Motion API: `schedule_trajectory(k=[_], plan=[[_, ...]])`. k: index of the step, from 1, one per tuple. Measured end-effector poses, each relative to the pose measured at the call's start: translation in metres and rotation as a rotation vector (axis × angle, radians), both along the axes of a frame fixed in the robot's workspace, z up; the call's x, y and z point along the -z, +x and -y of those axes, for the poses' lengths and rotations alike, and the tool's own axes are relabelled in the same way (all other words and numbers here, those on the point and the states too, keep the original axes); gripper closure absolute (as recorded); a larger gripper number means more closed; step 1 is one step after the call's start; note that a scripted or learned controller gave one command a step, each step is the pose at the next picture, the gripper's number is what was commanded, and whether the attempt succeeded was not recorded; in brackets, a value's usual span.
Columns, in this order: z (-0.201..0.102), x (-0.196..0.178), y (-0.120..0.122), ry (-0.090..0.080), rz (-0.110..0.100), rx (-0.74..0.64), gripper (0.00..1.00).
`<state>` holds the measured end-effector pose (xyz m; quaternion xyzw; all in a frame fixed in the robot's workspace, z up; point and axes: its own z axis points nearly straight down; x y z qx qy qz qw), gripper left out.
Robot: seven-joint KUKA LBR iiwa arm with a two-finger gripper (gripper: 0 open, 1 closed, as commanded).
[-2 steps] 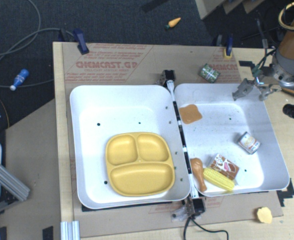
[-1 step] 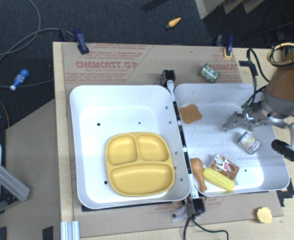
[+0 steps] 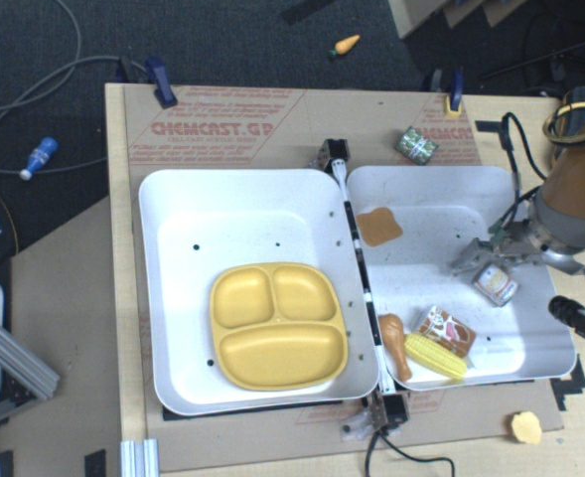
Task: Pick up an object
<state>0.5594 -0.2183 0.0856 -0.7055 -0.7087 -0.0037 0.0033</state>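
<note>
Gripper (image 3: pixel 479 258) fingers are splaying open over the right bin (image 3: pixel 441 192), gripping nothing; a small wrapped packet (image 3: pixel 497 284) is lying just below it, corn cob (image 3: pixel 435 356) farther down-left.

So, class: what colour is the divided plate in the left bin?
Plain yellow. The divided plate shows best in the camera view, lying in the left bin.

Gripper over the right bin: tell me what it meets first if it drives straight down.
Probably the small silver packet lying just under the gripper on the right bin floor, though depth is hard to judge from this slanted view.
</note>
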Motion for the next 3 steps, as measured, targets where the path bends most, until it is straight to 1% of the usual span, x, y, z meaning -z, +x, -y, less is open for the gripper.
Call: schedule_trajectory(k=[1,2,3], plan=[[0.002,-0.010,0.000,-0.007,0.002,0.001,1.00],[-0.053,-0.093,0.046,-0.011,0.011,-0.004,1.00],[-0.052,-0.147,-0.031,-0.009,-0.001,0.007,1.00]])
